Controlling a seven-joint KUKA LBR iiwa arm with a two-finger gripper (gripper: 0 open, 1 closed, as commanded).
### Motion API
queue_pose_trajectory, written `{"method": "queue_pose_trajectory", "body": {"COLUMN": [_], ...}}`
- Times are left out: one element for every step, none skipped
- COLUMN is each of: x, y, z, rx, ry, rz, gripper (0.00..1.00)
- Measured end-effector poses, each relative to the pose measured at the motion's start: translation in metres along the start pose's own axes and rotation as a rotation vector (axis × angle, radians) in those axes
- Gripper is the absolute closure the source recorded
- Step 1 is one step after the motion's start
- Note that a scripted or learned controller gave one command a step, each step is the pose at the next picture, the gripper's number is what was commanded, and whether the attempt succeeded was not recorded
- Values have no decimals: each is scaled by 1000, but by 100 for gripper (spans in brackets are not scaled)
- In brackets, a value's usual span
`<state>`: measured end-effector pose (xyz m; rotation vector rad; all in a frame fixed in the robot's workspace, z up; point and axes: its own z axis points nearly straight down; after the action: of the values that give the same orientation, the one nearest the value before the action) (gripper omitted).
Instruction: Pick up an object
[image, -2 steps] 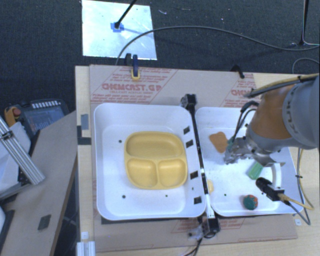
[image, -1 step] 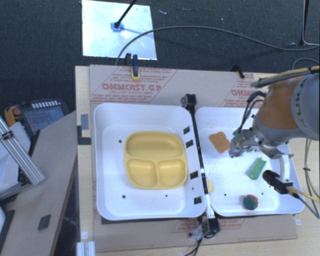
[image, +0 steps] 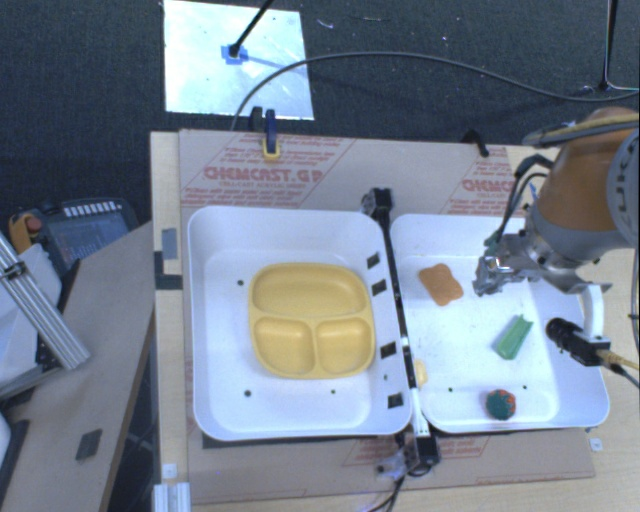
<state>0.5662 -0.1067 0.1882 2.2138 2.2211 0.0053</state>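
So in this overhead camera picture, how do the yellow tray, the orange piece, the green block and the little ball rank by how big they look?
1. Yellow divided tray, by far the largest.
2. Orange piece.
3. Green block, close to the orange piece, so that order is unsure.
4. Red-and-green ball, smallest.

Gripper (image: 487, 277) hangs over right bin (image: 590, 400), just at three o'clock of the orange block (image: 440, 284); green block (image: 513, 337) at five o'clock.

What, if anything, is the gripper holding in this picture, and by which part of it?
Nothing visible. The gripper hangs over the right bin, beside the orange piece and apart from it; no object shows between its fingers.
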Motion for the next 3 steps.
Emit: {"method": "queue_pose_trajectory", "body": {"x": [1,46,108], "y": [10,7,15], "z": [-61,-62,-54], "rx": [-2,4,5], "ry": [0,4,4], "rz": [-1,-5,-7], "gripper": [100,100,100]}}
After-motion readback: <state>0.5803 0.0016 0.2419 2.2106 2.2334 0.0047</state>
